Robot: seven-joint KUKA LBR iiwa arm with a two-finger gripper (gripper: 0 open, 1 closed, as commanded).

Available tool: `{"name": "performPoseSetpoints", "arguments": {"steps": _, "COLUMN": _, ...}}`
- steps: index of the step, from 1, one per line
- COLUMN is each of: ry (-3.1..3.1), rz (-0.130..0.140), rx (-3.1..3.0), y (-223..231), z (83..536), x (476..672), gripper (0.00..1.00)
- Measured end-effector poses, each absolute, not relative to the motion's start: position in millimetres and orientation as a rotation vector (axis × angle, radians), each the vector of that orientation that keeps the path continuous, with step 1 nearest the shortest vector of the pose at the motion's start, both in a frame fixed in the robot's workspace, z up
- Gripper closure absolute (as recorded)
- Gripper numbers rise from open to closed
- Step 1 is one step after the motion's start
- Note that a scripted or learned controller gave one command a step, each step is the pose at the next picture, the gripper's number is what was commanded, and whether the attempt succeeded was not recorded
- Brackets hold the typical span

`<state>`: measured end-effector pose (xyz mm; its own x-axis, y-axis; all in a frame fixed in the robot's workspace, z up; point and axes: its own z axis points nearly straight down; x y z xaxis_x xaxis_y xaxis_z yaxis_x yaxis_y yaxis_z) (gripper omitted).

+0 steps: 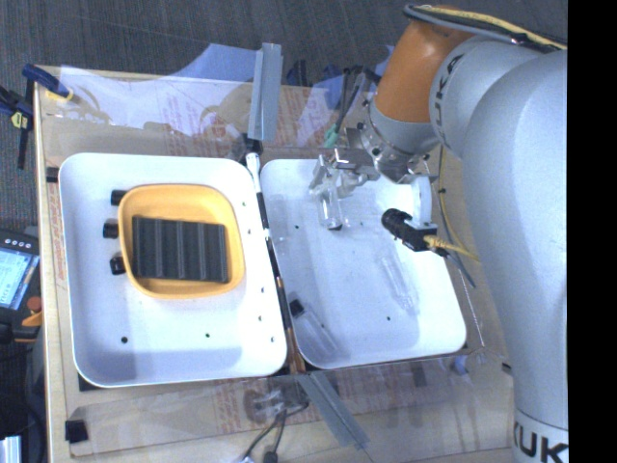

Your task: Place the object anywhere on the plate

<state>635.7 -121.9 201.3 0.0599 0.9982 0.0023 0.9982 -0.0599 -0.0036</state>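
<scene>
A yellow plate (181,205) with rounded corners lies in the left bin (96,345). A dark, ribbed rectangular object (181,249) rests flat on the plate, covering most of its middle. My gripper (327,199) hangs over the upper left part of the right bin (424,331), well to the right of the plate and apart from the object. Its metal fingers (335,215) stand open with nothing between them.
The grey arm with its orange band (415,70) takes up the right side, and a black cable plug (405,228) juts out over the right bin. A small dark bit (296,309) lies near that bin's left wall. A raised ridge (268,249) divides the two bins.
</scene>
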Motion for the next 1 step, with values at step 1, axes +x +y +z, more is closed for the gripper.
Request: {"name": "performPoseSetpoints", "arguments": {"steps": 1, "ry": -2.406, "rz": 0.006, "rx": -2.012, "y": -71.5, "z": 202.8, "x": 636.2, "gripper": 1.00}}
